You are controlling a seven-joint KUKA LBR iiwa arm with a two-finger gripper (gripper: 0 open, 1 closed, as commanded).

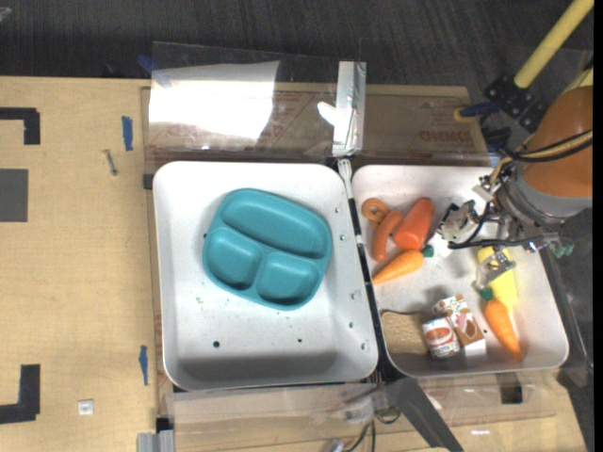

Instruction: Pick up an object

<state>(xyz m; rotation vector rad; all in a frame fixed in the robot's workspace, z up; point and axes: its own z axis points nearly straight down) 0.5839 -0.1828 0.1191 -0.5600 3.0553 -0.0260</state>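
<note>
The gripper (pixel 490 252) is seen low in the right bin (pixel 551 351), at right of frame, over a yellow toy (pixel 501 285); its opening cannot be told. A centred, straight descent is advised. The bin's right wall is close; open floor is left toward centre.

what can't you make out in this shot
- Pincer: camera view; the wrist and cables cover the fingers, so open or shut is unclear.
- Yellow item: partly under the pincer; its kind is unclear.
- Small box: label print too small to read.
</note>
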